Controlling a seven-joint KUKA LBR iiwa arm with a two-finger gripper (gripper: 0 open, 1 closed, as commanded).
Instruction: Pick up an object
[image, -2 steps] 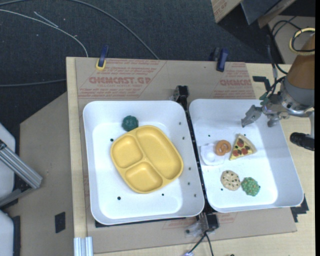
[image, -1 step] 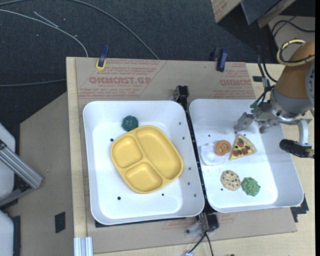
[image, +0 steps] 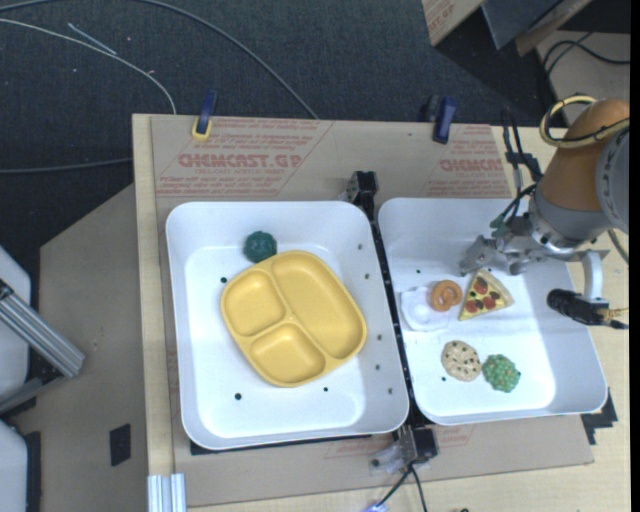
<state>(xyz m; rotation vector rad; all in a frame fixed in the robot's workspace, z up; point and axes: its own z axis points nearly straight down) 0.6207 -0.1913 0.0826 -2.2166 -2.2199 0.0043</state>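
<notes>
Gripper (image: 487, 254), state unclear, hovers just above one red-topped pizza slice (image: 485, 296), beside one donut (image: 445, 295), one cookie (image: 461, 360), one broccoli (image: 501, 373).

We look down at a slant from one fixed camera above the tabletop (image: 150, 300), seeing both white bins (image: 190, 330) whole from moderate height.

1. Arm (image: 590, 170): grey, with an orange band above the wrist; enters from the right and slants down to the left over the right bin (image: 570, 395), crossing its far right part.
2. Wrist: metallic grey collar directly below the orange band, above the bin's far half.
3. Gripper (image: 490, 255): low over the bin's far middle, pointing left; finger state not discernible.
</notes>
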